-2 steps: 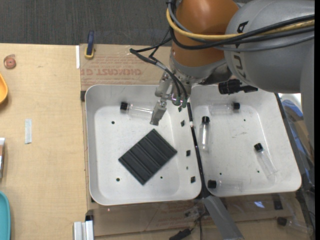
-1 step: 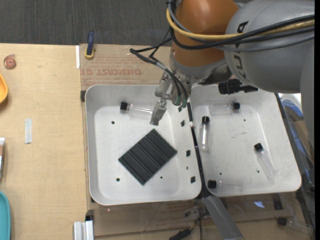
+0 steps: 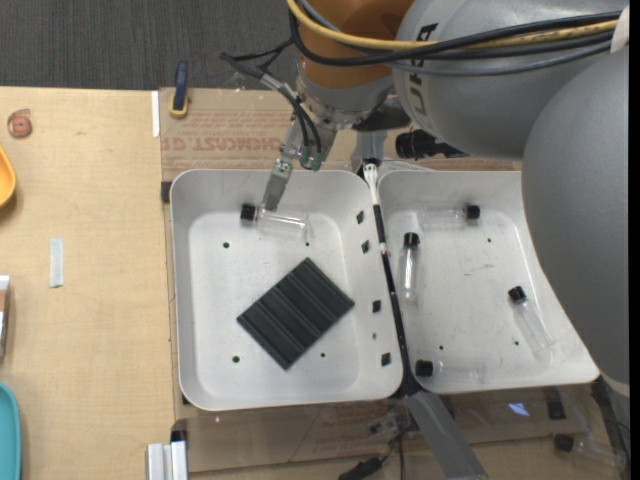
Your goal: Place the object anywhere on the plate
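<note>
Nearest the camera, along the bottom edge of the left bin (image 3: 200,388), nothing lies loose; a little further in sits the dark ribbed plate (image 3: 296,311), turned corner-on like a diamond and lying flat on the bin floor. To its right, across the divider, the right bin (image 3: 560,368) holds several clear tubes with black caps: one near the right rim (image 3: 527,318), one upright along the divider (image 3: 410,263), one at the far wall (image 3: 455,213).

Further back in the left bin lies the clear tube (image 3: 275,218) that seems to be the object, black cap toward the left, near the far wall and well apart from the plate. The gripper (image 3: 277,183) hangs just above it, slanting down from the orange-banded arm (image 3: 350,18); I cannot tell whether the fingers are open or closed, nor whether they touch the tube.

The risk, as I judge it: the tube is round, smooth and almost see-through, so it could roll or slip out of a pinch; it also lies close to the wall, leaving little room for a finger.

Beyond the bins, the cardboard sheet (image 3: 230,133) bears printed lettering, seen upside down and not legible.
</note>
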Robot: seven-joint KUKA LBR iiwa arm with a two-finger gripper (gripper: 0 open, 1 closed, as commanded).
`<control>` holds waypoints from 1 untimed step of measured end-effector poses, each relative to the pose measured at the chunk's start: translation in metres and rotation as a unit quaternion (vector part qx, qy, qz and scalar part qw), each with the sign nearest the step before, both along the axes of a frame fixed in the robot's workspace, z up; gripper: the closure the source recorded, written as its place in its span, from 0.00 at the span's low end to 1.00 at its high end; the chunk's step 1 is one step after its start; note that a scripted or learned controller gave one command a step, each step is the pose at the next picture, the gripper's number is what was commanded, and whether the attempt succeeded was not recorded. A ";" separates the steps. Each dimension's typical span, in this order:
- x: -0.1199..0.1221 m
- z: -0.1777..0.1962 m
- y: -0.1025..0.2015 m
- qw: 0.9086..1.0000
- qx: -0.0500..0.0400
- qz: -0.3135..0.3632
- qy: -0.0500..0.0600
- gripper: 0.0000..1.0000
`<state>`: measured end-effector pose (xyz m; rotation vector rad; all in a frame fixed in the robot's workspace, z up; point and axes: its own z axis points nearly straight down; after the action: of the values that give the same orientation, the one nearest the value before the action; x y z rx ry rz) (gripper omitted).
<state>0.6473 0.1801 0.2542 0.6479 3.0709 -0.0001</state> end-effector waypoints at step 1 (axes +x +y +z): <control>0.002 0.039 0.000 0.996 0.000 -0.093 0.000 0.00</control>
<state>0.6492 0.1800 0.2928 0.9302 2.9968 -0.0003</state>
